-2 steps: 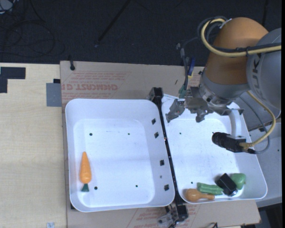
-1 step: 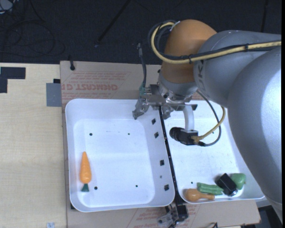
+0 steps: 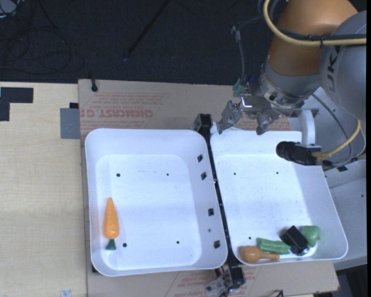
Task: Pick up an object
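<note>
Jaws (image 3: 246,121) of mine hang spread apart with nothing between them, above the far rim of the right bin (image 3: 334,209). That bin holds a green vegetable (image 3: 273,246), a black block (image 3: 294,239) and a tan pear-shaped toy (image 3: 257,254) in its near corner. The left bin (image 3: 145,147) holds an orange carrot (image 3: 111,219).

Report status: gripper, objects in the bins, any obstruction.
Gripper open, raised at right bin's far edge. Carrot alone in left bin. Nothing in the way.
</note>
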{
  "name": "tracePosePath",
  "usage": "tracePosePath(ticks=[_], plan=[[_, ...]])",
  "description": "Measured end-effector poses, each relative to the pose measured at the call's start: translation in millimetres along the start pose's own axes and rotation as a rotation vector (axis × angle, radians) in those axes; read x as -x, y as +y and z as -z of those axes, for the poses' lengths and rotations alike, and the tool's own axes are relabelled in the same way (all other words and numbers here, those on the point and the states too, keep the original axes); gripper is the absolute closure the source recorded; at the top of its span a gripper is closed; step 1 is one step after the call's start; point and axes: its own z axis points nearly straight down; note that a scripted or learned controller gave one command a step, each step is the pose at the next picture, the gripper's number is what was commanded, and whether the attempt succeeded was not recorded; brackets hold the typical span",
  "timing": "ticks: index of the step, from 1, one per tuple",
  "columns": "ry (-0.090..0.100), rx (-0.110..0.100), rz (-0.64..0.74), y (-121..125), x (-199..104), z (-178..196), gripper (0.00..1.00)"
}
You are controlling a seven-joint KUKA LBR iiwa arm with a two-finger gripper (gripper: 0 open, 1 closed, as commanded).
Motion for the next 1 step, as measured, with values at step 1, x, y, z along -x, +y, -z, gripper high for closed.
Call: tracePosePath(ticks=[1], plan=[[0.003,-0.002,0.009,-6.4,-59.6,55.8,0.0]])
